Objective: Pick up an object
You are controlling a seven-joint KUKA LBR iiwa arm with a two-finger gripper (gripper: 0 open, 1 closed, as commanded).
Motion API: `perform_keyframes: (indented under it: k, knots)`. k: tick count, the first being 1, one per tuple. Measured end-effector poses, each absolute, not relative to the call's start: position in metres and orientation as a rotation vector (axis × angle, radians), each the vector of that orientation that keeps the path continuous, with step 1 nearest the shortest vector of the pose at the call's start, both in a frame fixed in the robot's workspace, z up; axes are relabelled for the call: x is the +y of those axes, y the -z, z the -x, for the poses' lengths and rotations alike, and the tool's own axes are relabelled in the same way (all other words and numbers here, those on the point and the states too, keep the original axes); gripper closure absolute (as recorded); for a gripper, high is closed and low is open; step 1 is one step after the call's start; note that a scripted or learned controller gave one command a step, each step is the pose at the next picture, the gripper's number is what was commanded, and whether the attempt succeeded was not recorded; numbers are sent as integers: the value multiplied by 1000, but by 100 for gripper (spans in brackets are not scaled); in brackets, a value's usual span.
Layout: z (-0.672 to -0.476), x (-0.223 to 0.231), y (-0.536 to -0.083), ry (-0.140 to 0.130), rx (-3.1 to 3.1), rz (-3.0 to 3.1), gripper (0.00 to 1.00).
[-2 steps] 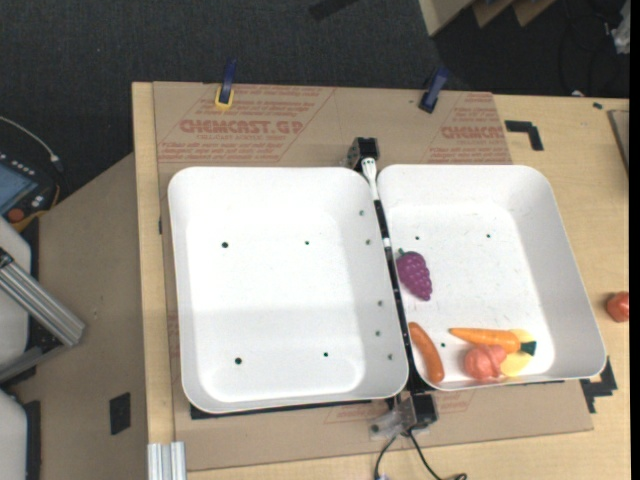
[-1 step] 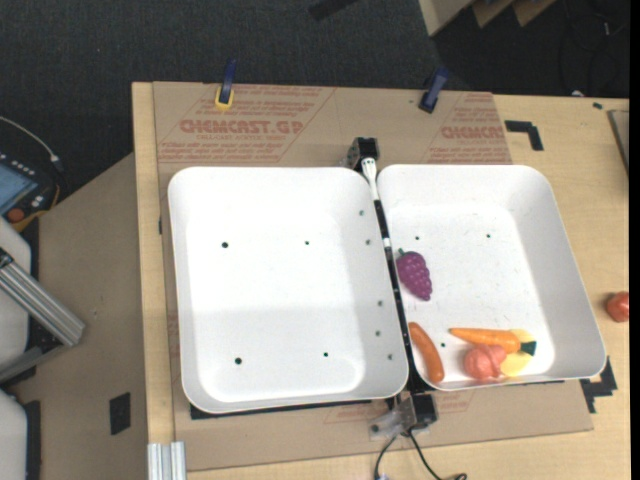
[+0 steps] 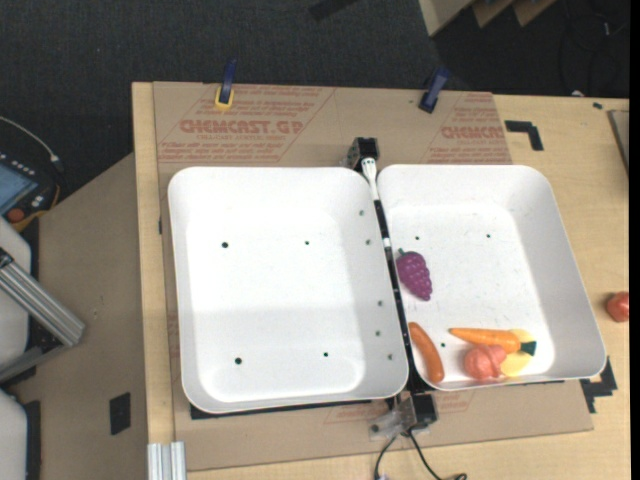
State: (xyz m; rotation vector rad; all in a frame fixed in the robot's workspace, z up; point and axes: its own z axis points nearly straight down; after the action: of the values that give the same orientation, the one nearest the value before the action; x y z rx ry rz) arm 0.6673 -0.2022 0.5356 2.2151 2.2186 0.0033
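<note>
Dark carpeted floor surrounds a bench topped with a brown board [image 3: 300, 108] printed with red lettering, held at its far edge by two clips: one yellow-and-blue [image 3: 225, 90], one blue [image 3: 434, 90]. Two shallow white bins sit side by side on the board, their inner rims touching along a black divider strip [image 3: 382, 230], presumably so items can be moved from one to the other. Left bin [image 3: 200, 298]: bare white floor with small dark dots. Right bin [image 3: 530, 228]: all the items, gathered toward its near edge and inner rim, likely where earlier drops or the slope of the floor left them. Item list: purple grapes [image 3: 414, 274], near the divider, about midway along the inner rim, apart from the rest; red-orange chilli [image 3: 427, 353], lying just beside the inner rim at the near corner; carrot [image 3: 484, 337], lying crosswise near the near edge; pink fruit [image 3: 482, 364], just below the carrot and touching or nearly touching it; yellow piece [image 3: 515, 365], pressed against the pink fruit, a dark green bit at its outer end. A small red object [image 3: 618, 307] rests outside the right bin, on the bench at the frame's right. State of the gripper's jaws: cannot tell. Judgement: the grapes, standing alone, offer the clearest pick; the clustered items risk a crowded grasp.
</note>
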Motion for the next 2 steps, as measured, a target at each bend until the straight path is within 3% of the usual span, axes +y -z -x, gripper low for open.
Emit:
perform_keyframes:
  k: [2]
  knots:
    - [-654,-223,-536,1,2220,-2221,100]
